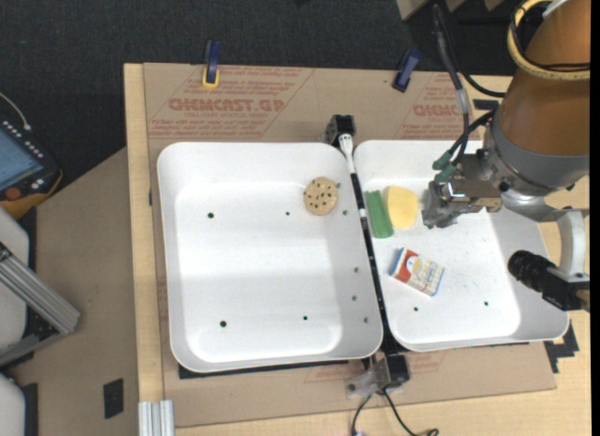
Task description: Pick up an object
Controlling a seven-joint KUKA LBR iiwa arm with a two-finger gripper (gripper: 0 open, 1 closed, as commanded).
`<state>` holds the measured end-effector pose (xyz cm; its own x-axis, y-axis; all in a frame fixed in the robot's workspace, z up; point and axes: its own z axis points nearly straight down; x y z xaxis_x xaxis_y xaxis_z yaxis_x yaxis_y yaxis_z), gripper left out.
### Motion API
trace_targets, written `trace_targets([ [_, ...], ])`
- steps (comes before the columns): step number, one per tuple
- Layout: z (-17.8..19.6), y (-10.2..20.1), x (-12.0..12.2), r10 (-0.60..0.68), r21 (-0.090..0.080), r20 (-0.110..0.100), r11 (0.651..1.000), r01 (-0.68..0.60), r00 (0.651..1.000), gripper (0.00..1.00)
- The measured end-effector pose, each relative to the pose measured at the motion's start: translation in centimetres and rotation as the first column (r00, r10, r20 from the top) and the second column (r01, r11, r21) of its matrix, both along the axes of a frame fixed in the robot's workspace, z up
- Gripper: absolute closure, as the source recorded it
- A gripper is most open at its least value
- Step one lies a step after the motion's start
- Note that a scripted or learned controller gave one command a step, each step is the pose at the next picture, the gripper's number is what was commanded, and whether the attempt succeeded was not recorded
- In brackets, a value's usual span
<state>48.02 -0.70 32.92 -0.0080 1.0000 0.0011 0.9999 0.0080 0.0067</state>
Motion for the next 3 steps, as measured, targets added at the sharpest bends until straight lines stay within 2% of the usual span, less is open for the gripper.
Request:
trace_targets([
  [1, -1.3, 4.3, 1.9, -0.003, -0.001, -0.005, 1.000, 0.003, 1.000, 1.00],
  [2, 6.1, 10.1, -0.1, 0.000, 0.002, 0.001, 1.000, 0.000, 1.000, 1.00],
  [3, 6.2, 13.8, -0.1, -0.004, 0.000, -0.003, 1.000, 0.004, 1.000, 1.00],
])
